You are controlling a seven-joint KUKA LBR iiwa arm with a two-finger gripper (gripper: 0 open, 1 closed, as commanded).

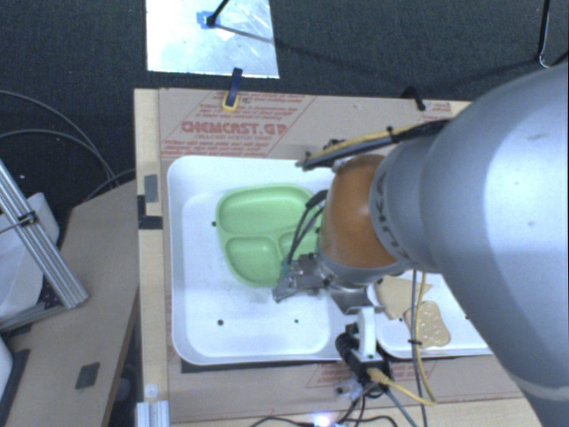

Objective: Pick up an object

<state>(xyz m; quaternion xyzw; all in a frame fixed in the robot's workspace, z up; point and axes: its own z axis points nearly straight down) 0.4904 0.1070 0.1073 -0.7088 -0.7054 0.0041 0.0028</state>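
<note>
A light green divided plate (258, 229) lies in the left white bin (191, 265), toward its right side. My gripper (289, 287) hangs over the plate's lower right corner, under the orange band (356, 221) of the arm. The arm's big grey body covers the plate's right edge. A tan, flat object (433, 325) lies in the right bin (444, 350), partly hidden by the arm and by yellow cables.
The grey arm (480, 221) covers most of the right bin and the frame's right side. Both bins stand on a brown cardboard sheet (240, 127). A metal frame (36, 238) stands at the far left. Cables (373, 376) hang at the bins' front edge.
</note>
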